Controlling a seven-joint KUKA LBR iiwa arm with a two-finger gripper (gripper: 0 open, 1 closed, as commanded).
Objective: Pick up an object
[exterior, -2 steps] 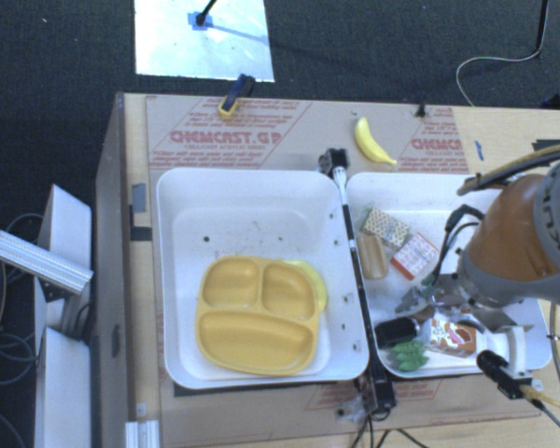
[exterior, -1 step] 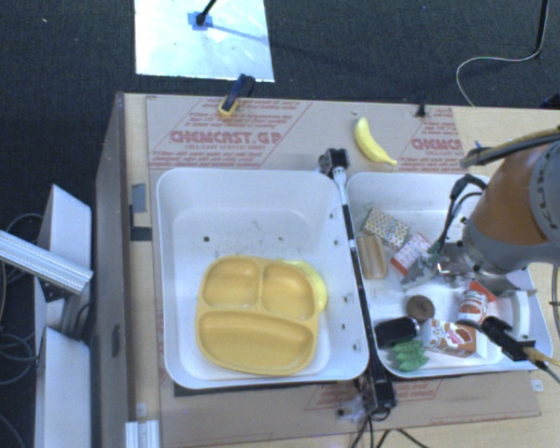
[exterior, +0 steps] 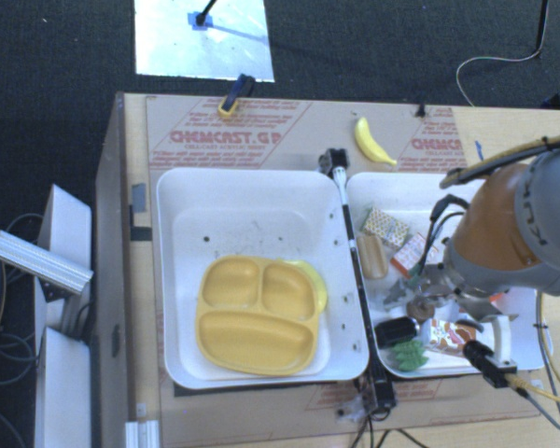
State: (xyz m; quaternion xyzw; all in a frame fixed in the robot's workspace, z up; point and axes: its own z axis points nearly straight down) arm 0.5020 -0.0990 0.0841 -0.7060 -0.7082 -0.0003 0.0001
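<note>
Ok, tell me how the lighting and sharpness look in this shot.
Camera view: even, flat light, with the white bins bright but not blown out; a washed-out glare patch on the floor panel at top; the small items under the arm in the right bin look soft and hard to identify.

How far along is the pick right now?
Done: the grey arm with the orange band has reached over the right white bin. In hand: its tool sits low among the clutter there. Left: lifting something; no item visibly held.
</note>
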